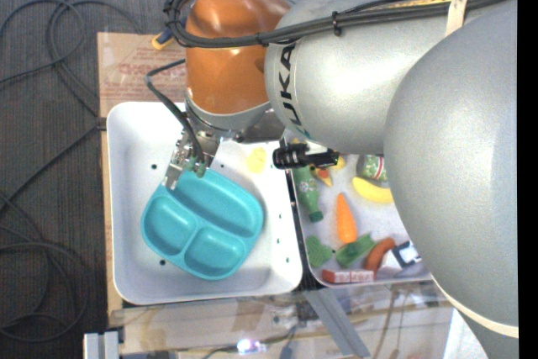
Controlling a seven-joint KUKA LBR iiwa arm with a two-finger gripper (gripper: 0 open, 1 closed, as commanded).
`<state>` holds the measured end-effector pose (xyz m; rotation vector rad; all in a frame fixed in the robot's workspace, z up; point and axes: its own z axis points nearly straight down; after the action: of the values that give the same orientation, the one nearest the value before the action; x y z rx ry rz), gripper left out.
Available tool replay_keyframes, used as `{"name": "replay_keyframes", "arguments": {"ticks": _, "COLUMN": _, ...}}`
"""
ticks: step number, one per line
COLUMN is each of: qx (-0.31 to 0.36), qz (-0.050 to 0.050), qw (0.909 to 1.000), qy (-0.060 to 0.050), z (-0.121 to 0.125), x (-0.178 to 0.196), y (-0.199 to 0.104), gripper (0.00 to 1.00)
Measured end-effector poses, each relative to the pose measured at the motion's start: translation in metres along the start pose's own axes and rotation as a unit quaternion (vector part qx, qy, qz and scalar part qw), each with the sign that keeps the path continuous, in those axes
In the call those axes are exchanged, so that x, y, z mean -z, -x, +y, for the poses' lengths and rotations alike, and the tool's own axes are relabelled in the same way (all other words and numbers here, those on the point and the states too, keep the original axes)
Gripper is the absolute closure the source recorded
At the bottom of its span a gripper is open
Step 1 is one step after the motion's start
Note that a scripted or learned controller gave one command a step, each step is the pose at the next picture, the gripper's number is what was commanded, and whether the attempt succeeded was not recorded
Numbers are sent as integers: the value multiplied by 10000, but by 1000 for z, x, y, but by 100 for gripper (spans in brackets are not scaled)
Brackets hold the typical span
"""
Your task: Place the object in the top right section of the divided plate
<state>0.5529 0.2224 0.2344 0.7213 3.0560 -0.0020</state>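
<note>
The right bin (313,271) carries a carrot (345,218), a banana (371,191) and other toy food near its front edge. The teal divided plate (203,224) lies tilted in the left bin (126,181), toward its front. My gripper (187,165) hangs over the plate's far left rim. A small yellow object (256,160) lies on the bin floor beyond the plate, near the right wall.

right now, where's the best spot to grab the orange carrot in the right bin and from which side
Grip the carrot across its thick middle, coming straight down from above. It lies flat, long axis running up-down in the camera view, so close the fingers across its width. The green toys to its left and below crowd it, so a side approach looks blocked.
</note>
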Motion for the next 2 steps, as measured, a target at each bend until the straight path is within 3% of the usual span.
{"name": "replay_keyframes", "arguments": {"ticks": 1, "qx": 914, "qz": 10, "qw": 9958, "qy": -6, "z": -18, "x": -19, "y": -59, "gripper": 100}}
{"name": "replay_keyframes", "arguments": {"ticks": 2, "qx": 558, "qz": 0, "qw": 9984, "qy": 4, "z": -33, "x": 60, "y": -60, "gripper": 100}}
